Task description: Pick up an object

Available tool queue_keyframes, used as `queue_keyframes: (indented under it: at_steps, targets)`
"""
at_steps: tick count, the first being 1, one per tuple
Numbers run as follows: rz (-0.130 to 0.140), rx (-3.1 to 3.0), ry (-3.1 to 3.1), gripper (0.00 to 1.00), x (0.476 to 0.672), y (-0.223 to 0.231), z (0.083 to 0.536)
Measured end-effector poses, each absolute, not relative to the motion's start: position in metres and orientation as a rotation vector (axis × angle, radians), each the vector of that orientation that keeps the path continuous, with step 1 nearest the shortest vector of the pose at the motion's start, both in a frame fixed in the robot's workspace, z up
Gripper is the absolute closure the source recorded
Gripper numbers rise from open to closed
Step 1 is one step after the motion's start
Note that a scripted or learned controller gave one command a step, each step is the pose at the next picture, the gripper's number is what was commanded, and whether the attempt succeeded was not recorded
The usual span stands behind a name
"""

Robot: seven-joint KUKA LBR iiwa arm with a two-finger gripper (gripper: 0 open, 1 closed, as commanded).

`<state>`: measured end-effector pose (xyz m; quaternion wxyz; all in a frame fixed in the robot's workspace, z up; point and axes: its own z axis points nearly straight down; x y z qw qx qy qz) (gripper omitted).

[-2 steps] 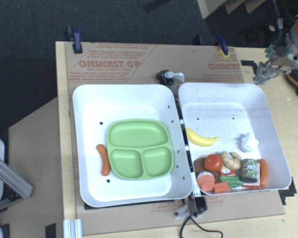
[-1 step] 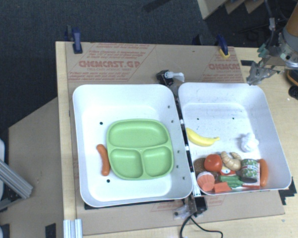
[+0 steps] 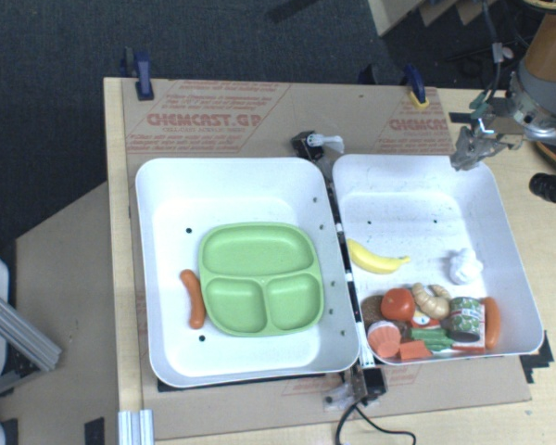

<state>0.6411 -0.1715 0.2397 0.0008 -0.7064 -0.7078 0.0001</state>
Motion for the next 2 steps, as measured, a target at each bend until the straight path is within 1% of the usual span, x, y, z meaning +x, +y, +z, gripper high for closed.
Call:
queue_keyframes:
  at_steps: [1,2]
  targets:
    - [0.002,-2.215,-2.220,1.00,0.586,-0.132,0.236]
    - [0.005,-2.220,-2.215,1.00,0.521,-0.125,0.236]
